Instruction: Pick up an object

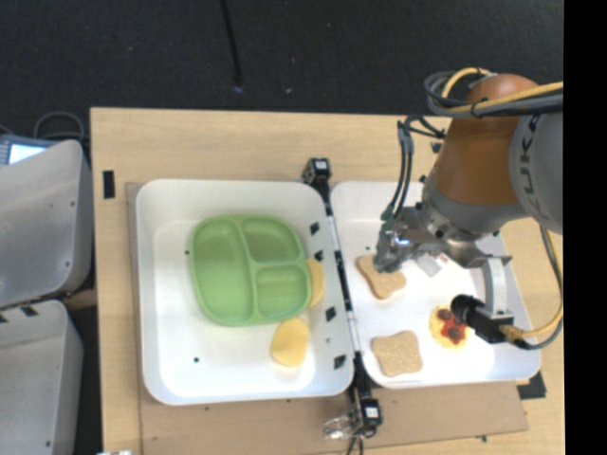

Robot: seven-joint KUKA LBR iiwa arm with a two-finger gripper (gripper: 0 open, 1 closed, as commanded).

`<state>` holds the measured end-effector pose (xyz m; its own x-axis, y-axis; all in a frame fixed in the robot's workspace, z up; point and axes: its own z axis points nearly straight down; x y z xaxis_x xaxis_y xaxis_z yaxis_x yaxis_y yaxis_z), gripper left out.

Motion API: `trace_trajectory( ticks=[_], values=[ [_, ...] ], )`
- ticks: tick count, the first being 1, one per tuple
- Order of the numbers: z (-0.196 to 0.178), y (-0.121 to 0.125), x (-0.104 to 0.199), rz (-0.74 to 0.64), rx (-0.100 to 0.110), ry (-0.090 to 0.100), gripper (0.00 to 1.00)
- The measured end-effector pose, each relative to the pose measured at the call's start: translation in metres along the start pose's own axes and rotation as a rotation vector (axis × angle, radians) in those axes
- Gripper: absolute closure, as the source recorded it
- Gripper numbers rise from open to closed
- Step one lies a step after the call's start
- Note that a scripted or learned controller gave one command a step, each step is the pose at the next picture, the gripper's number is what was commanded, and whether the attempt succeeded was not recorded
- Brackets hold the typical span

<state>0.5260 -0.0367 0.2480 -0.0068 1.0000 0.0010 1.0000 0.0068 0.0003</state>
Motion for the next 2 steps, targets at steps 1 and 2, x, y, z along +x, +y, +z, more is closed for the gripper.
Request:
trace_trajectory(
  ticks=[1,2],
  values=[
    [0.008,-0.011,0.058,0.0,0.0,0.0,1.0],
    [0.007,-0.013,0.101,0.0,-0.001,0.0,1.0]
  ],
)
